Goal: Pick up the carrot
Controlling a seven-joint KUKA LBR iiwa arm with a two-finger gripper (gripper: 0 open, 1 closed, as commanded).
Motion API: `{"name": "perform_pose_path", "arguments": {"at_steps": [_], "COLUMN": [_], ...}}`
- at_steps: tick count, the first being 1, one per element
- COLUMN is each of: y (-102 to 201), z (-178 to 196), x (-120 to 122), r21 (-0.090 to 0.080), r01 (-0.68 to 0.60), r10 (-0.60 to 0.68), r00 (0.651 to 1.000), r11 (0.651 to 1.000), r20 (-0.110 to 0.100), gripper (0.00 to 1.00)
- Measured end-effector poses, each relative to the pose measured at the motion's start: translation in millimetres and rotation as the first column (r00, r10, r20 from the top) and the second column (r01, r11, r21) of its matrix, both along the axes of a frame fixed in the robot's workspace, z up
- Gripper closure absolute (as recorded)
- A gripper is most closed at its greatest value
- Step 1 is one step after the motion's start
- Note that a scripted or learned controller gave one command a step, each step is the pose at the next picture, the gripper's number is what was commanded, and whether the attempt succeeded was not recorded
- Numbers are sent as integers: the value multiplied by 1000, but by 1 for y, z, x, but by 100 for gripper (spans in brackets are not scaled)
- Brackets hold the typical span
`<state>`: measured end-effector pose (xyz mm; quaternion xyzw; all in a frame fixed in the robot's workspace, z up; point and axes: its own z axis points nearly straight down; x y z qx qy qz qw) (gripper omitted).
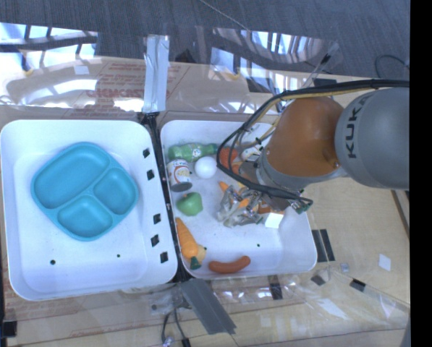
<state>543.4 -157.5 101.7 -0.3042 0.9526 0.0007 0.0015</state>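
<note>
White bin point(288, 255), tapered orange carrot point(189, 241)

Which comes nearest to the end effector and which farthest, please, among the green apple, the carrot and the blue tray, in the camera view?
From the end effector:
1. Green apple, just left of it in the right bin.
2. Carrot, lower left, by the dividing wall.
3. Blue tray, across in the left bin.

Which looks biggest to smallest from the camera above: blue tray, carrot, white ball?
1. Blue plastic divided tray, easily the largest.
2. Orange carrot in the right bin.
3. Small white ball, the smallest.
</note>
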Motion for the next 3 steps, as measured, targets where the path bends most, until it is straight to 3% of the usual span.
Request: {"name": "perform_pose_path", "arguments": {"at_steps": [1, 2, 3], "y": [77, 31, 60], "z": [93, -11, 173], "x": [57, 0, 21], "r21": [-3, -1, -7], "r01": [-227, -346, -697], "r10": [227, 346, 697], "r00": [974, 938, 717], "r11": [974, 938, 717], "r20": [5, -3, 2], "gripper": [100, 100, 100]}}
